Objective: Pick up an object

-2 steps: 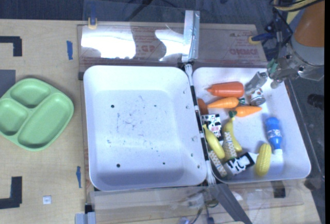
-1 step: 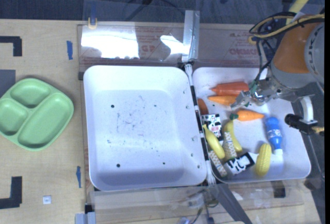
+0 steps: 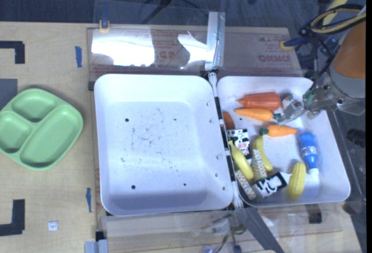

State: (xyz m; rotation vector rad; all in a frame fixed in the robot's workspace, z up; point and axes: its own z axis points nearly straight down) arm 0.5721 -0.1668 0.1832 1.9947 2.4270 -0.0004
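Observation:
The right bin (image 3: 334, 147) holds several toy foods. Two orange carrots (image 3: 258, 99) (image 3: 254, 113) lie side by side at its back, and a third carrot (image 3: 280, 130) lies just below them. A blue bottle (image 3: 308, 152) and a yellow corn cob (image 3: 297, 179) sit at the right front. Two bananas (image 3: 241, 163) (image 3: 261, 154) lie near the left wall, beside a cow-patterned block (image 3: 239, 140) and a black-and-white piece (image 3: 270, 183). My gripper (image 3: 293, 108) reaches in from the right, low over the bin, next to the carrots' right ends.
The left bin (image 3: 157, 141) adjoins the right one along a shared wall. A green divided plate (image 3: 38, 128) rests on the bench at far left. A clear panel (image 3: 151, 42) and a metal post (image 3: 215, 36) stand behind the bins.

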